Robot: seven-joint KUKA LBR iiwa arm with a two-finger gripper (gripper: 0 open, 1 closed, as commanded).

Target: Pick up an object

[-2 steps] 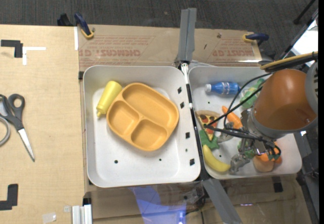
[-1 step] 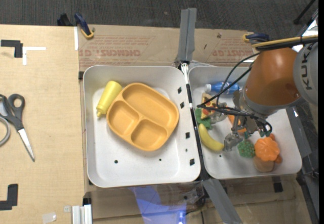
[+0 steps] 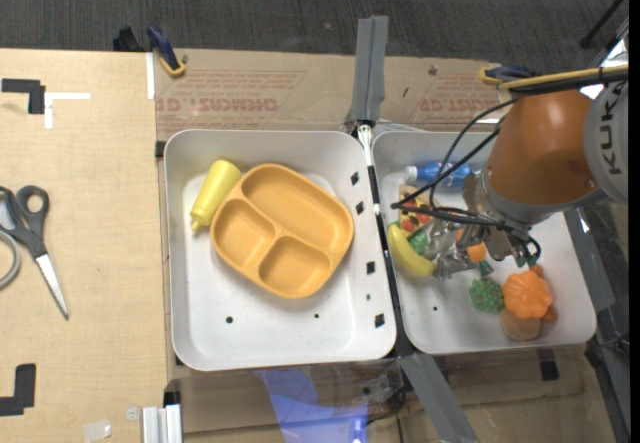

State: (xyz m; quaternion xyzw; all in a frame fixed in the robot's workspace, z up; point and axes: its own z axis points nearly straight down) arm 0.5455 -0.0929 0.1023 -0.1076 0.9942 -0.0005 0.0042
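Camera view, from above at a slant. Two shallow white plastic bins sit side by side on the bench. The left bin holds an orange three-compartment plastic tray with a yellow plastic squeeze bottle lying just beside its upper left edge, touching or nearly so. The grey arm with its orange band reaches over the right bin and covers much of the clutter there. The gripper is low among the objects; black cables cross it, and whether its claw is released or clenched cannot be told. A yellow banana-shaped toy lies at the bin's left wall, just beside the gripper. A blue object is partly hidden under the arm. Small red and green pieces near the gripper are too crowded to identify. A green broccoli-like toy and an orange pumpkin-shaped toy lie at lower right. Grey-handled scissors rest on the wooden bench, well apart from the bins.
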